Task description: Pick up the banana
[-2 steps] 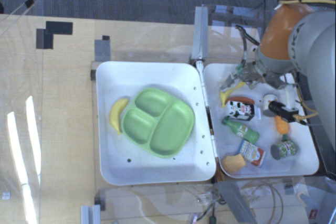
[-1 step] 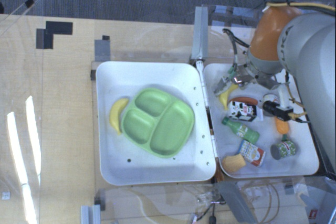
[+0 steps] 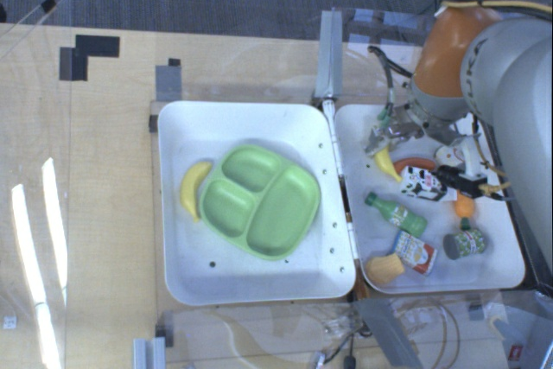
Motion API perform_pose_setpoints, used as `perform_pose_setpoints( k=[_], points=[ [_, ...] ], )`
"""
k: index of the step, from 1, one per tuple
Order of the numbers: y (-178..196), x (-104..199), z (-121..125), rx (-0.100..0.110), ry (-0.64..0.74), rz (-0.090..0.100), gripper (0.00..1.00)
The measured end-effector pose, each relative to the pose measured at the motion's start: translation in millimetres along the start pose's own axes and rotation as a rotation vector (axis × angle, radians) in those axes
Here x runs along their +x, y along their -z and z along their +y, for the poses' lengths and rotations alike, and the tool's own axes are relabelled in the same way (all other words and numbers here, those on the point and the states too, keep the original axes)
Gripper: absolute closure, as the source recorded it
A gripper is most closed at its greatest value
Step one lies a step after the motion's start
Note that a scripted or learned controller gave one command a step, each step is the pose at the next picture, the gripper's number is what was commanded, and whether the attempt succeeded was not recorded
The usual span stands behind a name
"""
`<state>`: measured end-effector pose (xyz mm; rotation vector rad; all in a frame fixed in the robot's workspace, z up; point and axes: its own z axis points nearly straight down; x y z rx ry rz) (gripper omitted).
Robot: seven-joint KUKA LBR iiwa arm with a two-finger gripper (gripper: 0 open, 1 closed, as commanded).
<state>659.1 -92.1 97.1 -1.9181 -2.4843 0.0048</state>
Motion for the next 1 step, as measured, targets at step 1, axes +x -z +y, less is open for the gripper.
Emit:
perform_pose_setpoints(
  k=[1],
  points=[
    [90.9,24.8,18.3,-0.015,0.006,-0.004,1.00]
  ],
)
